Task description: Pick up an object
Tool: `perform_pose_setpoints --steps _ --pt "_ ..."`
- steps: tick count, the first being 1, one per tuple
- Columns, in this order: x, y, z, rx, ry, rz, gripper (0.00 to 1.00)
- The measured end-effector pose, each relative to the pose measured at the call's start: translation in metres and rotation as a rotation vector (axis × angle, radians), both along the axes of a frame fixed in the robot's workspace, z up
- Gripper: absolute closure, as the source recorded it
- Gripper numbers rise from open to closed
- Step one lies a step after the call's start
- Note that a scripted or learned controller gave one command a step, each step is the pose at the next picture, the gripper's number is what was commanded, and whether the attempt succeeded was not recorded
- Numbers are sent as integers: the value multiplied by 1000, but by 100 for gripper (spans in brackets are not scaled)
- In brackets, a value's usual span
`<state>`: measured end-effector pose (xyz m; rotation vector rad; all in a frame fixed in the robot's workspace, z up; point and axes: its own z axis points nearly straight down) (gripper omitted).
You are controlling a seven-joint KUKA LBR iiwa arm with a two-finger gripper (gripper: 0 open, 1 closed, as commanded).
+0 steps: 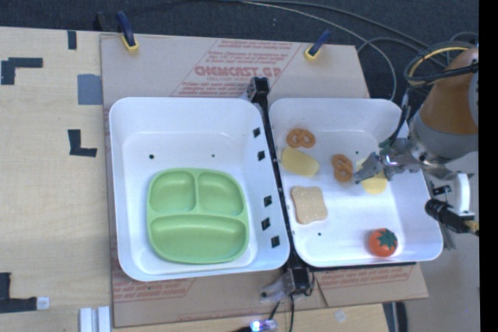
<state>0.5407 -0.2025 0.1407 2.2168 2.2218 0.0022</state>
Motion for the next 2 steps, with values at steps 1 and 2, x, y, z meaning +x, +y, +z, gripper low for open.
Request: perform_pose_setpoints --steps 1,2 --pt "-8 1 48 0 0 -1 100" --pt "-7 1 92 0 -1 0 100"
